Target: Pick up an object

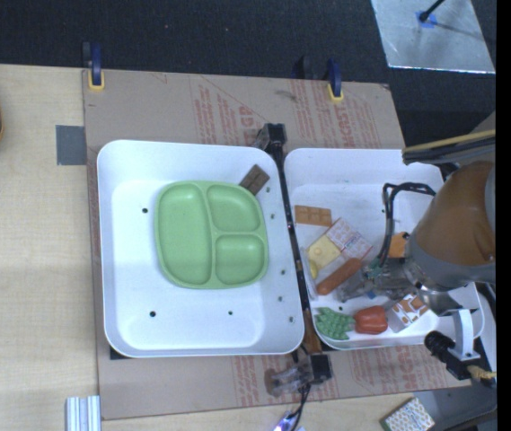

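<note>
1. Covering the wooden bench (30, 241), a cardboard sheet (237, 106) is seen under two white bins; dark floor lies beyond
2. The left bin (120, 321) is occupied by a green divided plate (210, 233)
3. The gripper (383, 281) is lowered into the right bin (327, 164); its state cannot be told, being blurred amid clutter
4. An orange sausage-shaped toy (338, 276) lies just left of it, a red toy (372, 321) just below

Plate (210, 233) in left bin (116, 241)
</note>
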Controlling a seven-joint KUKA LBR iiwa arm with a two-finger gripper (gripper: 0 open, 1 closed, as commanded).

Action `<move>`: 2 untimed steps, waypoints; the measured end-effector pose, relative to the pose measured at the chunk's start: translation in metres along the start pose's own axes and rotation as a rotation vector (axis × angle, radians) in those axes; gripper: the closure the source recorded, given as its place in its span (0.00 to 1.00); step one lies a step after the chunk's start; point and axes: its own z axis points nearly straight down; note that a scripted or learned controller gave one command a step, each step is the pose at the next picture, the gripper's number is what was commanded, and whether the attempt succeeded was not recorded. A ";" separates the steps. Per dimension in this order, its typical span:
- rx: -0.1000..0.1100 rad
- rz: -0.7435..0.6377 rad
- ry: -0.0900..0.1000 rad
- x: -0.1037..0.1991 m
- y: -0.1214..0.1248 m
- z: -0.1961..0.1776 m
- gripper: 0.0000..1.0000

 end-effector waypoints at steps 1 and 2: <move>-0.013 -0.005 -0.004 0.034 0.057 -0.006 0.00; -0.028 -0.003 -0.007 0.044 0.128 -0.137 0.00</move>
